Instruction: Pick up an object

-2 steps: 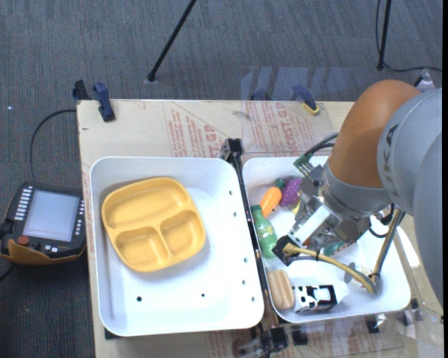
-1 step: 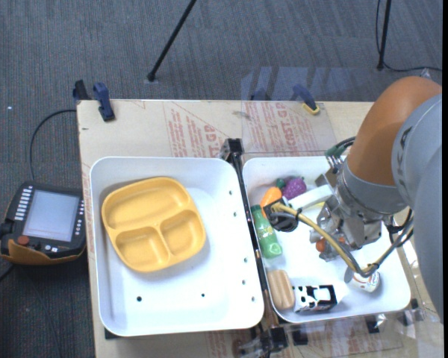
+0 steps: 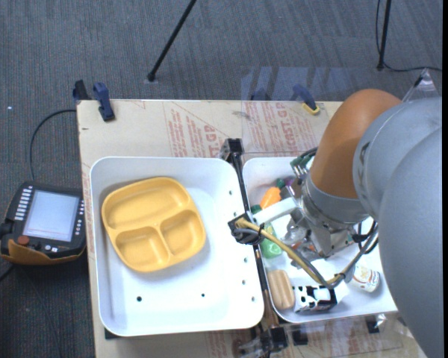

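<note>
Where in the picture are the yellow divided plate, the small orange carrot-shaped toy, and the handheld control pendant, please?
yellow divided plate (image 3: 153, 222), camera view, ridge between its compartments.
orange carrot-shaped toy (image 3: 270, 198), camera view, middle of its body.
control pendant (image 3: 51, 218), camera view, centre of its screen.

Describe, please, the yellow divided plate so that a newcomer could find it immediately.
Look at the left one of the two shallow white bins on the bench. The yellow plastic plate with three compartments lies flat in that bin's upper half. It is the large thing there, far bigger than the small items crowded under the arm in the right white bin.
</note>
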